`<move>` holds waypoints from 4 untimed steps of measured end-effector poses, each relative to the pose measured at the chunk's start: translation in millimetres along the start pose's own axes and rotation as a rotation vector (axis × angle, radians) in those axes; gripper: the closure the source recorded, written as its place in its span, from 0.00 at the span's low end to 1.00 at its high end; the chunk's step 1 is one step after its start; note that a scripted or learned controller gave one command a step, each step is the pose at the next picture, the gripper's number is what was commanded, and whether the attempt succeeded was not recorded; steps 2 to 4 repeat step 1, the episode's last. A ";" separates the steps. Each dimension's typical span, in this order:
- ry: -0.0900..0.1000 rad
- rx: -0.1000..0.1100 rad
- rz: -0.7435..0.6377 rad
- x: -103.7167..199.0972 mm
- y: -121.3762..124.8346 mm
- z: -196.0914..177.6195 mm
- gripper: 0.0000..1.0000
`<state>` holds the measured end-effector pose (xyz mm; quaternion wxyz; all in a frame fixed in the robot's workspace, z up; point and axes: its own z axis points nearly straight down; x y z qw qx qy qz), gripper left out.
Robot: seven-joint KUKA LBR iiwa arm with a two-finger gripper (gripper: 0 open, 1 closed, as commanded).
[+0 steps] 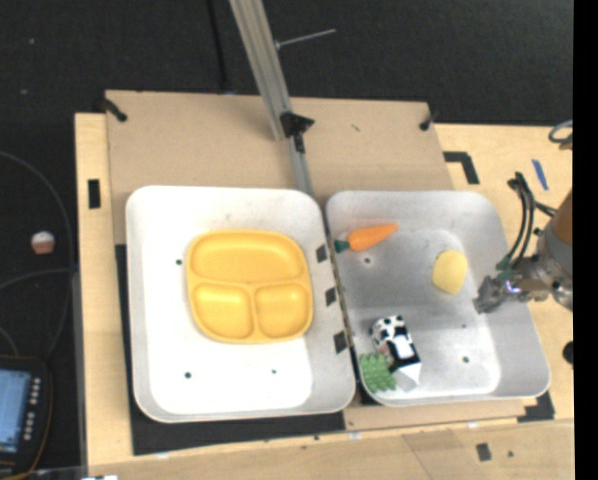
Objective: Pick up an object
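On bench: two white bins side by side, left bin [159, 298], right bin [479, 218].
Left bin: yellow tray [249, 285] with three compartments, lying flat near the middle.
Right bin, top left: carrot [369, 236], green end toward the divider.
Right bin, middle right: lemon [450, 271], yellow, well apart from the carrot.
Right bin, bottom left: cow toy [396, 342], black and white, touching a green piece [378, 372] just below it, near the corner.
Gripper [491, 294]: at the right bin's right wall, just beside the lemon, not touching it.
Claw state: cannot tell, too small and blurred.
Held: nothing seen in the gripper.
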<state>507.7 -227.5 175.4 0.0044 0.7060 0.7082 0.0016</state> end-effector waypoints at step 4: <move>0.000 -0.001 -0.001 -0.6 -4.3 -62.0 1.00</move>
